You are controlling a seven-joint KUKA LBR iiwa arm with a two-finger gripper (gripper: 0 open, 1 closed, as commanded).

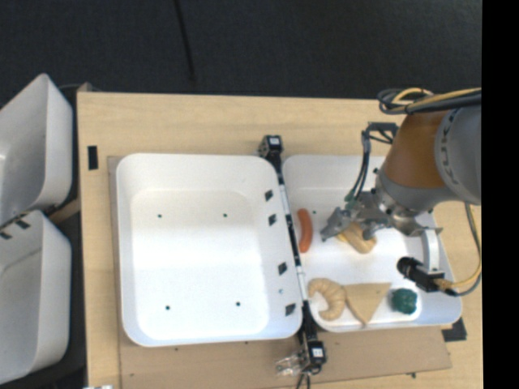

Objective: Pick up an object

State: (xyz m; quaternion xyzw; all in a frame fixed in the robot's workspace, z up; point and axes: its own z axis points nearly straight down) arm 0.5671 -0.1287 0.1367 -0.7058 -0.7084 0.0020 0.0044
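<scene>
Two bins sit on the tabletop point(203, 120). In the right bin point(324, 173), the gripper point(350, 224), fingers spread, hangs over a tan piece point(359, 239), positioned to grasp it; sausage point(305, 229) at nine o'clock.

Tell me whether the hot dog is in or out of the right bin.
In. The hot dog lies on the right bin's floor along its left wall, apart from the gripper.

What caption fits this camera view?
KUKA arm's gripper low in the right bin over a tan piece, near a sausage, croissant, wedge and green object.
</scene>
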